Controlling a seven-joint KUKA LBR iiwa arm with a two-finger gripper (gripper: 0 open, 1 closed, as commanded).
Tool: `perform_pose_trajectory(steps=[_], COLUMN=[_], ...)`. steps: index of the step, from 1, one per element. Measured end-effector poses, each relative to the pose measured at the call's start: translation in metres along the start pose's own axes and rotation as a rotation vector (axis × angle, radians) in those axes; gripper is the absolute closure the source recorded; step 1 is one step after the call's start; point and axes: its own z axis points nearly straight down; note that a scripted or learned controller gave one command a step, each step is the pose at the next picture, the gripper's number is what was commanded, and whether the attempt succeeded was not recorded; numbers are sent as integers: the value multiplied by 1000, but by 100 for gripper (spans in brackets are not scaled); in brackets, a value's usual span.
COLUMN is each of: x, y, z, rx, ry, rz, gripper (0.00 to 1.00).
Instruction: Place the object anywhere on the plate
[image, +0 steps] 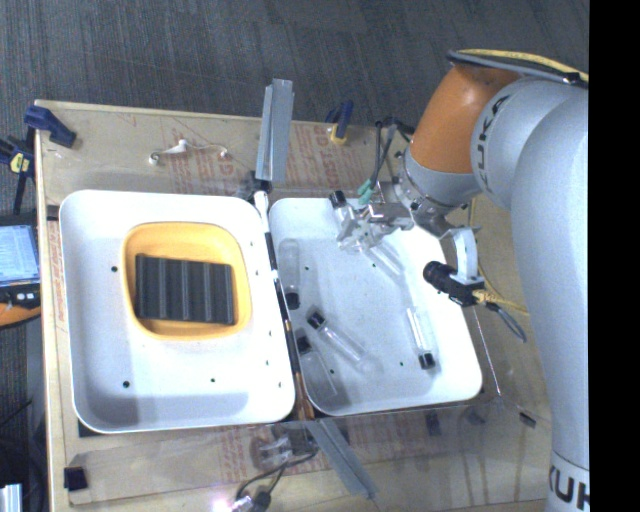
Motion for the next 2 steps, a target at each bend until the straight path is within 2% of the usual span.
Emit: perform_pose_trajectory(steps=[1,2], x=[42,77], y=[41,22], z=[-25,12], rx=[-2,2], ry=[-1,0], rz=[-135,-438], gripper=[100,100])
